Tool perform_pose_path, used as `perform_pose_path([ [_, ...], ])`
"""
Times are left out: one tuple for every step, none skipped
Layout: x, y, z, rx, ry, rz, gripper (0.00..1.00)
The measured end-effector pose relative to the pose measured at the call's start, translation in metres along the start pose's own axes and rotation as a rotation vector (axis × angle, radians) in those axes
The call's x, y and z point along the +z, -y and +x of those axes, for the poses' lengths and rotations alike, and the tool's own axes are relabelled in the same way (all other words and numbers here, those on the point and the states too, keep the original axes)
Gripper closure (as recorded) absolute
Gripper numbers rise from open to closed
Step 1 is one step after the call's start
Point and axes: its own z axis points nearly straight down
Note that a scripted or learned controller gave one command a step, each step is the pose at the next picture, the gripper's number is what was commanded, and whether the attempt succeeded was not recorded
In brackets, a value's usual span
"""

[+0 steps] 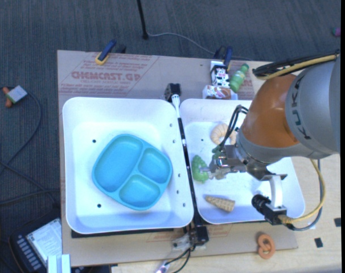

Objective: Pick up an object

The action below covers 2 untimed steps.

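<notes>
Dark carpet surrounds my bench (104, 75), which carries 2 white bins. A blue divided plate (132, 171) fills the left bin (81, 112). I see my gripper (214, 167) low at the right bin's (295, 201) left edge, its jaws apart beside a green toy (199, 168), not clamped on it. A tan cone (220, 202) lies near the bin's front edge, a pale shell-like piece (219, 132) near its back edge.

Arm blocks much of the right bin

The grey arm (300, 115) covers the right bin's (200, 206) far side and part of a tan ridged object (219, 132). The claw (213, 166) is too small to read beside the green thing (199, 168).
</notes>
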Motion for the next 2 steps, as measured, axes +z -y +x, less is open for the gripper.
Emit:
perform_pose_path([
  [0.012,0.0,-0.086,0.0,0.0,-0.001,1.0],
  [-0.017,-0.023,-0.016,-0.004,-0.002,-0.001,1.0],
])
